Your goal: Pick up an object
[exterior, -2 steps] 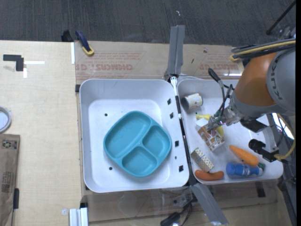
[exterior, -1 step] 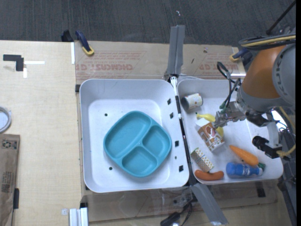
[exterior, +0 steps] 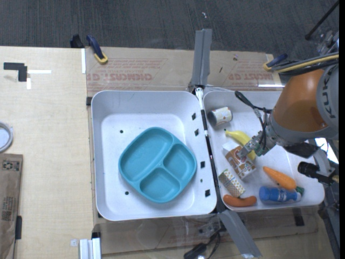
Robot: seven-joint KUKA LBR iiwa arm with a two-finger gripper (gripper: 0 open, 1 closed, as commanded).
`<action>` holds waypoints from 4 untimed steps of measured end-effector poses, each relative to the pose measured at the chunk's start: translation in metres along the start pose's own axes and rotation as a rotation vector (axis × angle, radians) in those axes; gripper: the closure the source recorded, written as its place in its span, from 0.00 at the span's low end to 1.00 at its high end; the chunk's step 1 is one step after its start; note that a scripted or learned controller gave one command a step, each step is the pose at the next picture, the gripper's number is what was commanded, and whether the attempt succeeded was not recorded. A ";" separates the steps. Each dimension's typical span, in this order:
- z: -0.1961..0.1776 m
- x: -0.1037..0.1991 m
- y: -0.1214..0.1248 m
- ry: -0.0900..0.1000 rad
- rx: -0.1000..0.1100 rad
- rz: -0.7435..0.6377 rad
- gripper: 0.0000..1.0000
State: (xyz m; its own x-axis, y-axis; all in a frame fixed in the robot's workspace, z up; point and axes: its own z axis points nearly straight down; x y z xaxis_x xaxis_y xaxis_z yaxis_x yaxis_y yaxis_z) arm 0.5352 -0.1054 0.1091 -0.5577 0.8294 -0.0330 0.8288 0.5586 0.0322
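The claw (exterior: pixel 254 147) is seen low in the right bin (exterior: pixel 318 198), directly over a brown packet (exterior: pixel 240 163); whether it is open or closed cannot be told. A banana (exterior: pixel 237 137) is found just above the packet, a carrot (exterior: pixel 279 178) to its right, a sausage (exterior: pixel 240 200) below it. A blue tray (exterior: pixel 157 164) is held in the left bin (exterior: pixel 102 161).

Bench (exterior: pixel 48 107) bears two bins (exterior: pixel 102 144) (white).

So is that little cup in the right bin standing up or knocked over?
Knocked over. The cup lies on its side near the right bin's far corner, its round end facing left.
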 end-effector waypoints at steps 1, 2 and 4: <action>-0.012 -0.003 0.001 -0.007 -0.006 0.005 1.00; -0.116 0.018 0.059 0.031 0.033 0.056 1.00; -0.129 0.000 0.047 0.030 0.032 0.009 0.00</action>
State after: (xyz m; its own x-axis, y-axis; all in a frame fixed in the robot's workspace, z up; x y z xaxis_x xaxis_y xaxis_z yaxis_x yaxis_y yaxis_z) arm 0.5678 -0.0780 0.2397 -0.5511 0.8344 -0.0025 0.8344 0.5511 0.0000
